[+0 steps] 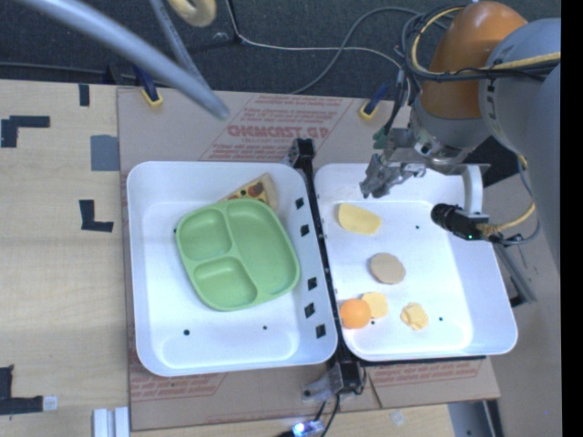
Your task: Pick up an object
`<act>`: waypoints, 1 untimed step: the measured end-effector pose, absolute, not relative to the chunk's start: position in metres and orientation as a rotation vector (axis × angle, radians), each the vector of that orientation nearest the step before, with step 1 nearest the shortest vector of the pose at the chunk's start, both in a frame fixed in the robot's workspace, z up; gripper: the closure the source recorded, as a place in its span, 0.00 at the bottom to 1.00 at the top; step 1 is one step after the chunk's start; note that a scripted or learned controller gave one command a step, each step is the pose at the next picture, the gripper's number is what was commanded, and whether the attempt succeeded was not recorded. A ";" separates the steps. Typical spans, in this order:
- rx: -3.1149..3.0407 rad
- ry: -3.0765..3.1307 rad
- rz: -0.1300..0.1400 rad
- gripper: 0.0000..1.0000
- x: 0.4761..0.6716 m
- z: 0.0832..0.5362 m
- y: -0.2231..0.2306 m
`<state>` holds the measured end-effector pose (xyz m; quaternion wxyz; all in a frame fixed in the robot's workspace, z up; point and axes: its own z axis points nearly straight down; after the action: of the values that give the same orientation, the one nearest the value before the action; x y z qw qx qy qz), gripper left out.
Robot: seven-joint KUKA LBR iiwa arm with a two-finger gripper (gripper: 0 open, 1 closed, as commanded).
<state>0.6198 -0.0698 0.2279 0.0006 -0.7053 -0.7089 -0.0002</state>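
The gripper (375, 188) is held over the far edge of the right bin (474, 280), just above a pale yellow piece (359, 218). Its fingers seem slightly parted, nothing between them. A tan disc (387, 269) lies nearer, an orange ball (355, 314) beyond.

wooden bench (55, 271), cardboard sheet (273, 126), dark backdrop (301, 7)
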 end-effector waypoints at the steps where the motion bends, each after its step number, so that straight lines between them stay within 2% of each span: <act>1: -2.215 -2.227 0.002 1.00 0.629 0.221 -0.008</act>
<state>0.6288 -0.0085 0.2210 0.0005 -0.7052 -0.7090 0.0006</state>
